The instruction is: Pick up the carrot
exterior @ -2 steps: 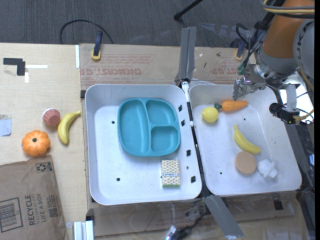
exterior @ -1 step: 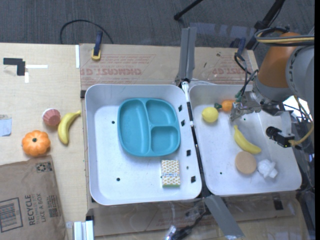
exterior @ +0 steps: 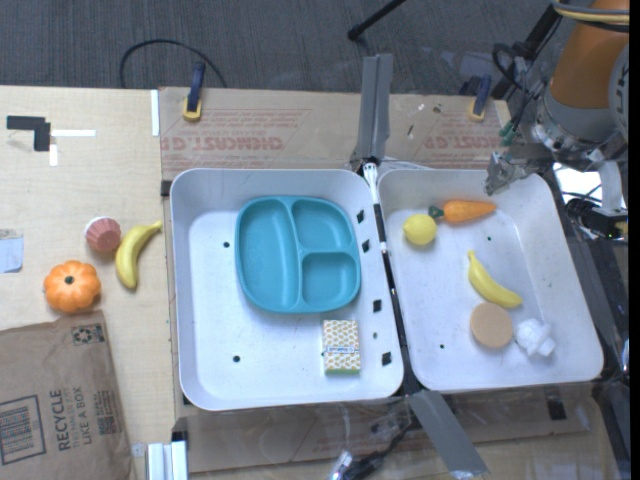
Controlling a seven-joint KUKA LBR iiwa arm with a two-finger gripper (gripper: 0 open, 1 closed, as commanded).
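Out on the desk (exterior: pixel 80 158): one pumpkin (exterior: pixel 72 286), one banana (exterior: pixel 134 253). In the right bin (exterior: pixel 560 358): one lemon (exterior: pixel 421 230), one carrot (exterior: pixel 466 211), a second banana (exterior: pixel 492 281). Carrot at seven o'clock, just beside the hand (exterior: pixel 503 173); finger gap impossible to judge.

Arm (exterior: pixel 585 63) enters at upper right, orange band up, wrist angled down-left. Gripper (exterior: pixel 498 176) hangs over right bin's (exterior: pixel 560 373) far edge. Nothing visible between fingers.
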